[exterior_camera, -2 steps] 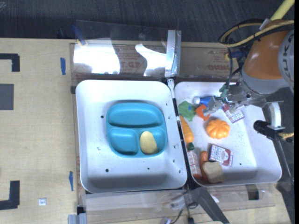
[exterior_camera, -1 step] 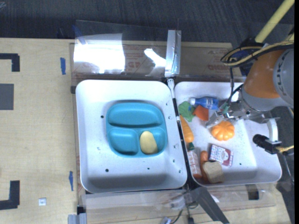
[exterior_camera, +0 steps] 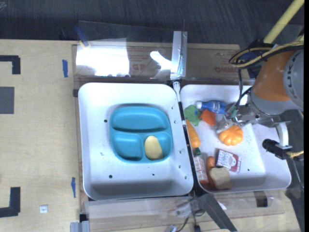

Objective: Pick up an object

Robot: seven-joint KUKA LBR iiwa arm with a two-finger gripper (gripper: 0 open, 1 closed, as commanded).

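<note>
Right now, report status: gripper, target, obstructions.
Gripper low in right bin, beside orange pumpkin. Grip unconfirmed. Blue bottle and orange piece crowd close.

Robotics lab: plywood bench [exterior_camera: 34, 129] (blue tape marks), two white bins [exterior_camera: 91, 178], loose cables [exterior_camera: 251, 54].

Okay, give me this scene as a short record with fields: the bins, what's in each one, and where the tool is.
left bin: shallow white bin holding a blue divided plastic tray
tray contents: yellow egg-shaped object in its lower right compartment
right bin: shallow white bin with mixed toy food
right bin items: small orange pumpkin, orange carrot, blue and white bottle, red and white packet, brown block
tool: tool low over the right bin, just above the pumpkin
</note>
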